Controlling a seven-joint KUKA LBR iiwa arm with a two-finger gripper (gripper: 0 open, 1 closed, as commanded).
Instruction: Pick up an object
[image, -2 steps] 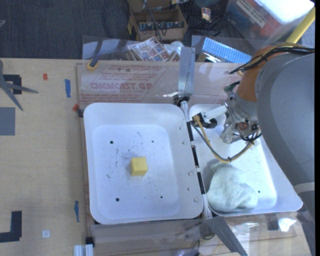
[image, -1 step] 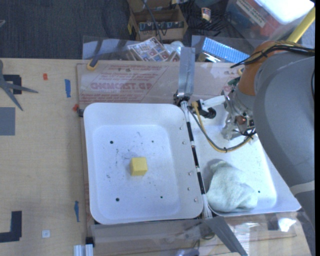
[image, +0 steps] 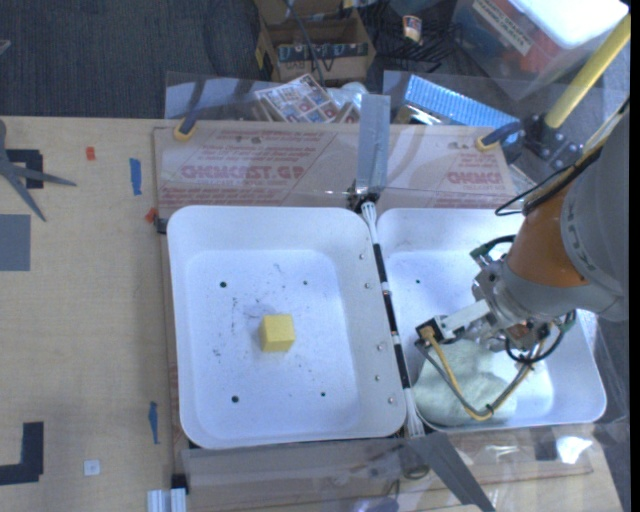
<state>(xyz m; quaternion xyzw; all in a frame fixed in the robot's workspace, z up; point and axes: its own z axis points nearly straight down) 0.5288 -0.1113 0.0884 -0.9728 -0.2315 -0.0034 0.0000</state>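
Yellow cube (image: 278, 332) sits mid left bin (image: 200, 250). Arm (image: 560, 250) at 3 o'clock hangs low over right bin (image: 580, 400), gripper (image: 478, 335) state: cannot tell. Risk: a grab there, well apart from cube, likely comes up with nothing.

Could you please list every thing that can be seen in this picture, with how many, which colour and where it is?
bins: two, white, side by side on the bench
block: one, yellow, near the middle of the left bin
pale object: one, whitish-green, in the right bin under the wrist; what it is cannot be told
tape marks: two, blue, on the bench left of the bins
clear panels: two, with red lettering, behind the bins
arm: one, grey with an orange band, over the right bin
gripper: one, low over the right bin near the pale object
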